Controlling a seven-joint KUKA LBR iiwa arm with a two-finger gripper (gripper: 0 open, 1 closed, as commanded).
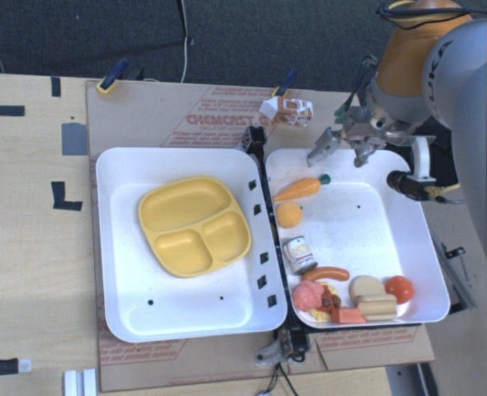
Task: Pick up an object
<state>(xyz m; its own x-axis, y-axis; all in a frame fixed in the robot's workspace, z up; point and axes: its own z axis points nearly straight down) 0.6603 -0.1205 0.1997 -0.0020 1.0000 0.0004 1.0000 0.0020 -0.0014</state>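
- While I scan from the left, I see the left bin (115, 246) holding a yellow divided plate (196, 225), which lies flat near the bin's middle, slightly tilted in its outline.
- Between the two bins runs a dark divider (265, 229) where their walls meet.
- Moving into the right bin (417, 246), I find a carrot (298, 190) lying near the upper left corner, with an orange (289, 214) just below it and close to it.
- Lower down sits a small can (300, 254), tilted, apart from the orange.
- Along the bin's lower edge I see a cluster of toy food: a sausage (327, 274), a pink piece (311, 295), a bread roll (369, 287) and a tomato (399, 288), packed close together.
- Above the bin's upper edge hangs the gripper (342, 149), its two fingers spread apart with nothing between them, well clear of the carrot.
- Behind it, on the cardboard, lies a small wrapped packet (289, 110).
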